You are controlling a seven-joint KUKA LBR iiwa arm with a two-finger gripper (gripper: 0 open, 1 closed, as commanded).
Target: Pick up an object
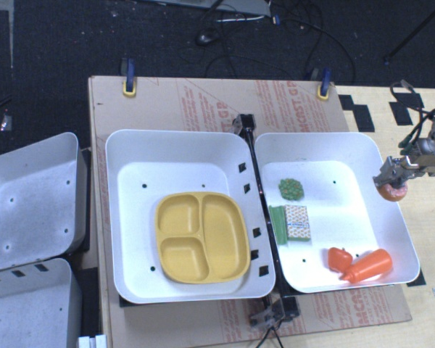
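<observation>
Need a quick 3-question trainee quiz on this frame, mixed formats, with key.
1. True or false: the yellow divided tray lies in the right bin.
2. Which item lies nearest the right bin's front edge? A) green round item B) orange bottle C) small box
3. Fill in: the gripper hangs over the right bin's ____ rim.

Key
1. False; it lies in the left bin.
2. B; the orange bottle lies beside a small red item.
3. Right; a pinkish round thing sits at its tip.
</observation>
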